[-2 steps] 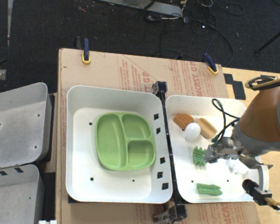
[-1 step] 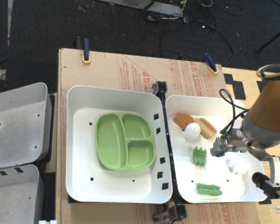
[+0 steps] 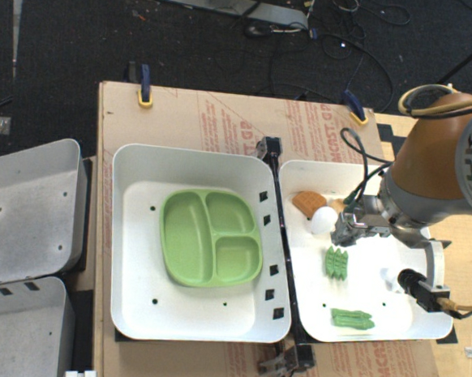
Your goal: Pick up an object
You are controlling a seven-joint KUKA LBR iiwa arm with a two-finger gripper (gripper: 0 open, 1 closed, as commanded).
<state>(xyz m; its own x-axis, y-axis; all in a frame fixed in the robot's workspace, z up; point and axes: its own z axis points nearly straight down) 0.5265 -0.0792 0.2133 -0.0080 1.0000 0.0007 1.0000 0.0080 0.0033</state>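
My gripper [image 3: 344, 235] hangs over the right bin [image 3: 404, 323], just above a ribbed green piece [image 3: 337, 263] and just right of a white egg-like ball [image 3: 322, 220]. An orange-brown bread-like piece [image 3: 308, 202] lies behind the ball, near the bin's back left. A flat green piece [image 3: 351, 318] lies near the bin's front edge. I see nothing held between the fingers, and the wrist hides most of them.
The left bin [image 3: 130, 297] holds a green divided plate [image 3: 212, 238]. A black part of the arm [image 3: 419, 289] reaches over the right bin's right side. Spare white bins [image 3: 23, 207] lie off the bench at left.
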